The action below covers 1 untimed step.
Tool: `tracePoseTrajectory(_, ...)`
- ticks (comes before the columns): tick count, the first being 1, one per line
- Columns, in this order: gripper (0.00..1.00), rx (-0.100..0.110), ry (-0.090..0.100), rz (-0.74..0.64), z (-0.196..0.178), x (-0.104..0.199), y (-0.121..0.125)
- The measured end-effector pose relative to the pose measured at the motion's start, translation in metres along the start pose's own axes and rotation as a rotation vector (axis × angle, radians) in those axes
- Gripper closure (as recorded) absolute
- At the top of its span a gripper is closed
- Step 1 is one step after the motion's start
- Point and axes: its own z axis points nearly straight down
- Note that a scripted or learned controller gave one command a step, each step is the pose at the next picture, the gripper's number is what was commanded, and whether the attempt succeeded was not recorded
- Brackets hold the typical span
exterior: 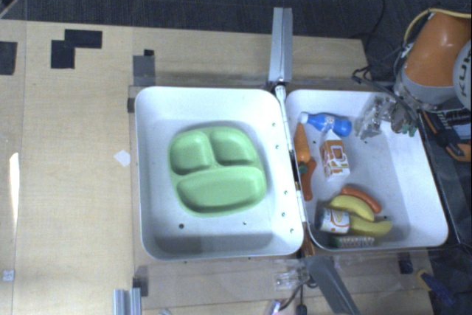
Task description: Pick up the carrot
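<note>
Camera view: the slim orange carrot (302, 146) lies lengthwise against the left wall of the right-hand shallow white bin (435, 221), beside the divider. The gripper (383, 118) hangs near that bin's far-right corner; whether it is released or clenched cannot be told. A narrow approach along the wall is advised, since 1 blue-capped white bottle (322, 122) and 1 small orange-printed carton (335, 158) crowd close.
</note>
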Motion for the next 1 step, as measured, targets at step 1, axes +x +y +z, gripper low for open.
tracePoseTrajectory(1,0.00,0.001,0.012,0.000,0.0016,0.0025,-0.0006)
